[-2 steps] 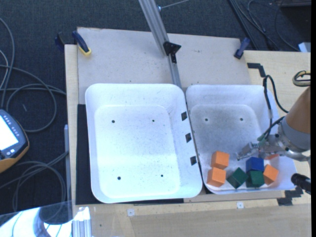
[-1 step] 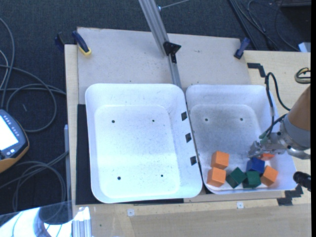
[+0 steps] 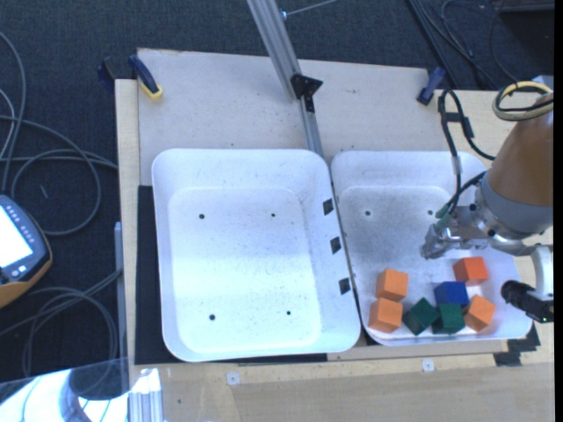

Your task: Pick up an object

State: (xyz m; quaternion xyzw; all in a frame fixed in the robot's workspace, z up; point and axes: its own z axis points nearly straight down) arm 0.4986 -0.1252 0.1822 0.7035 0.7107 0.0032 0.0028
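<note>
The left bin (image 3: 237, 253) is bare white. The right bin (image 3: 387, 192) has orange blocks (image 3: 392, 284), green blocks (image 3: 420, 315) and a blue block (image 3: 451, 294) clustered at its near edge. The gripper (image 3: 437, 243) hovers above them; its grip cannot be told.

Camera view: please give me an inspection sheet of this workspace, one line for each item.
Surface: pale bench bearing two shallow white bins, left bin and right bin, side by side.
Job's things: in the right bin's near part, four orange blocks, one blue block, two green blocks.
Clutter: nothing seen.
Grippers: gripper low over the right bin, left of the far orange block; state of fingers unclear.
Cables: black cable along the arm; loose cables on the floor at left.
Surroundings: dark carpet; metal pole; blue clamps.
</note>
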